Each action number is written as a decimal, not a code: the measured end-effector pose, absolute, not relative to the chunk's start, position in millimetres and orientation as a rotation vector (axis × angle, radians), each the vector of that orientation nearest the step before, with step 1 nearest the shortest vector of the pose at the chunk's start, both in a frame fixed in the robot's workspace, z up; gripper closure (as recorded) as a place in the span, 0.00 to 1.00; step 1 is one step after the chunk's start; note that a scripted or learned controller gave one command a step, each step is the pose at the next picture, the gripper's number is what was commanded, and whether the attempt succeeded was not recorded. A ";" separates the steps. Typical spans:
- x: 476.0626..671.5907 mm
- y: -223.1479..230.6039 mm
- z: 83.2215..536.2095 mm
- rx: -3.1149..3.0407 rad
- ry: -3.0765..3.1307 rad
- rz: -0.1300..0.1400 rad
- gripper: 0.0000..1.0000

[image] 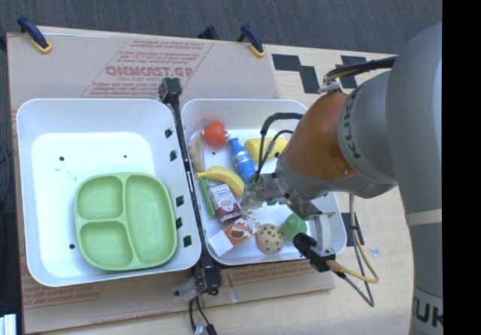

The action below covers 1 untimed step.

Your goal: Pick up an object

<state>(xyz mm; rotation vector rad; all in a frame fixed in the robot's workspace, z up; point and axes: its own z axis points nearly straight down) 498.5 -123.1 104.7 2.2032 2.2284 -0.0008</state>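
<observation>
Green tray fills left bin; toys crowd right bin; tool's grip unclear.

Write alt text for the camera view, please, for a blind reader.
A grey and orange robot arm reaches over the right white bin, which holds a banana, blue bottle, orange ball and snack packets. The left bin holds a green divided tray.

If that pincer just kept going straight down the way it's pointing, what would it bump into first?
Probably the small red-and-white snack packet lying in the right white bin, beside the speckled tan ball. The arm hides the pincer tips, so depth is uncertain.
</observation>
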 end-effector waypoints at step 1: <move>476.7 -139.1 190.8 2.217 2.227 -0.001 1.00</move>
